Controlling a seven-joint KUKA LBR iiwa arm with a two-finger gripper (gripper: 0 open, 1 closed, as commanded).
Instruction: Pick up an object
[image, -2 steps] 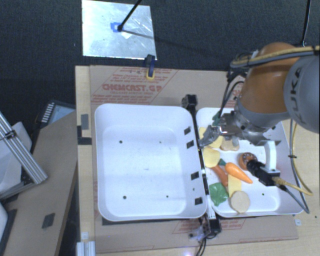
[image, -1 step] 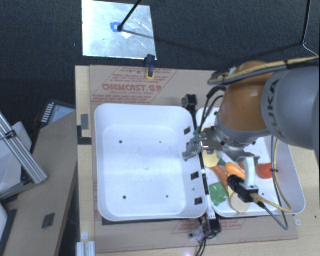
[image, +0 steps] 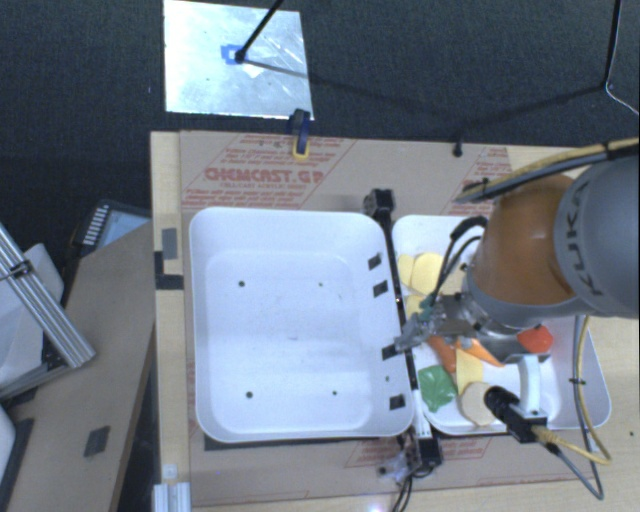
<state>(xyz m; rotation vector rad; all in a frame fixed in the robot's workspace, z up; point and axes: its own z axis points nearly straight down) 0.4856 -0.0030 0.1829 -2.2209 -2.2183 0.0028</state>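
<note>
The arm (image: 545, 250) hangs over the right bin (image: 597, 395), covering most of it. Its gripper (image: 432, 325) sits low at the bin's left side, just above a heap of small items. Beside it lie two pale yellow pieces (image: 420, 270), an orange carrot-like piece (image: 447, 353), a green piece (image: 436, 385), a cream round piece (image: 474, 402) and a red-orange piece (image: 536, 339). The wrist hides the fingertips, and whether anything sits between them is hidden too.
The left bin (image: 290, 320) lies to the left, separated by a black-clipped divider (image: 398, 310). Cables (image: 570, 455) trail off the arm at the lower right. A reflective sheet (image: 238, 58) lies beyond the bench's far edge.
</note>
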